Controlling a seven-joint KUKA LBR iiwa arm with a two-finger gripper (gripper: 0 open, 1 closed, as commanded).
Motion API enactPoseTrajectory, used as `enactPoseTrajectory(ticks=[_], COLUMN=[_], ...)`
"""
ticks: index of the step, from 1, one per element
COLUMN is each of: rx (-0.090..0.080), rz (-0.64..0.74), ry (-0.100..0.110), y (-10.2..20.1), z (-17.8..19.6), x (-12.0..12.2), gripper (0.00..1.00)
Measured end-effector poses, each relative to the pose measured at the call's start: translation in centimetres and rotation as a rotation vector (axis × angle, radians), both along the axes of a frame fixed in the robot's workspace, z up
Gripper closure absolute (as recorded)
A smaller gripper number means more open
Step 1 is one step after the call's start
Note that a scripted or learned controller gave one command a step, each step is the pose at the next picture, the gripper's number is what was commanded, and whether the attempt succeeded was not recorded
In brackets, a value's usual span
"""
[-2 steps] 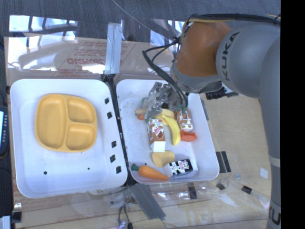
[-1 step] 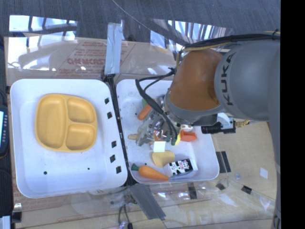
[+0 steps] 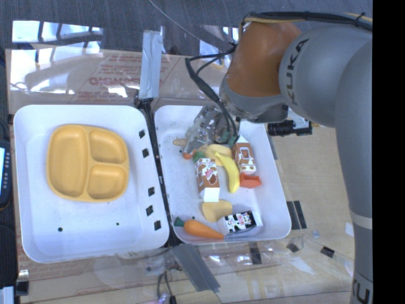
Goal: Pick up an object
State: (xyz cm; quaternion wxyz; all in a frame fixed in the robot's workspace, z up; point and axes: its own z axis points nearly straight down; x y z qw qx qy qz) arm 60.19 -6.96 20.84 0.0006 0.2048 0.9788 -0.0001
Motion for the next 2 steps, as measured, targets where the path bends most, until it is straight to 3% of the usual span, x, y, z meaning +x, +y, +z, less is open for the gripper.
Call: enactPoseTrajectory(ticks=[1, 2], rx=[0.0, 0.001], rz=[-0.219, -0.494], ry=[0.004, 0.006], y=[-2.8, -1.2], z=[0.8, -1.8], x=[-1.9, -12.2], gripper=[1.0, 1.0])
